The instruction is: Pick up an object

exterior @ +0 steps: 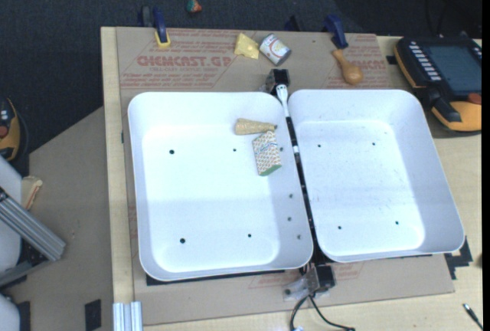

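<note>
Two small objects lie in the left white bin [153, 191], near its upper right corner. One is a tan, elongated piece [253, 126] lying crosswise. Just below it, touching or nearly touching, is a small patterned green-and-white packet [266, 152]. The right white bin [429, 168] sits beside it, with a black divider strip between the two.
On the cardboard behind the bins lie a yellow wedge [246, 47], a small white-and-grey can [275, 49] and a wooden-handled tool [347, 67]. Blue clamps [160, 25] hold the board's back edge. A teach pendant [444, 69] rests at the right.
</note>
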